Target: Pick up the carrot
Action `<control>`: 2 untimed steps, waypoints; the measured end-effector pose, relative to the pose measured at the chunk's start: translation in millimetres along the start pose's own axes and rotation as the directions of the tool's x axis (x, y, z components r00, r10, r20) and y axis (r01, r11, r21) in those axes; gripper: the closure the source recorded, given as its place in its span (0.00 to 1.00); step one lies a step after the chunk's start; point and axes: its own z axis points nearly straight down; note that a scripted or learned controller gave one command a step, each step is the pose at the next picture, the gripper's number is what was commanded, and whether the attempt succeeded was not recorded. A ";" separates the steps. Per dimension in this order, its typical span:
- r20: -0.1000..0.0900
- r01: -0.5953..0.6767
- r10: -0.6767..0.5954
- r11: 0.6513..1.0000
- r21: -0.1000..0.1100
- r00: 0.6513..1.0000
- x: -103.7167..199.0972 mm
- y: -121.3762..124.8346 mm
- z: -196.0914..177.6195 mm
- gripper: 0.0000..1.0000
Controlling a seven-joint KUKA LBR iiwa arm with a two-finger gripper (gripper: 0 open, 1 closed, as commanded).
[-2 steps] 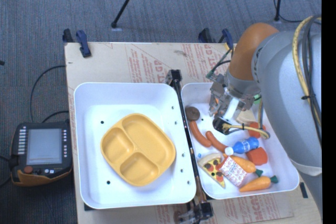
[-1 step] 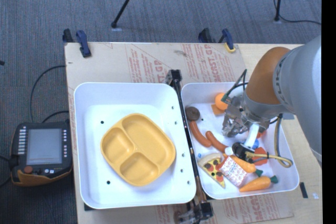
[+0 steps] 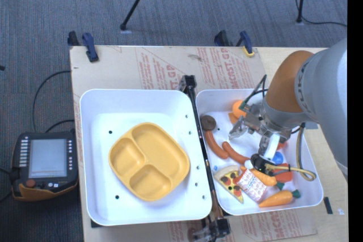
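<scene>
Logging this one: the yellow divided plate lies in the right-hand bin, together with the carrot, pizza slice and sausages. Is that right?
No. The camera view shows the yellow divided plate in the left-hand bin, by itself. The carrot, pizza slice and sausages are in the right-hand bin.

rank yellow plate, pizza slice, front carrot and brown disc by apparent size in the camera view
1. yellow plate
2. pizza slice and front carrot, too alike to rank
3. brown disc
</scene>
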 end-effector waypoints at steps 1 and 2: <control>-0.001 -0.332 0.332 0.943 -0.001 0.943 20.3 59.3 -0.6 0.00; 0.000 -0.392 0.392 0.920 0.002 0.920 -15.1 -25.9 0.5 0.00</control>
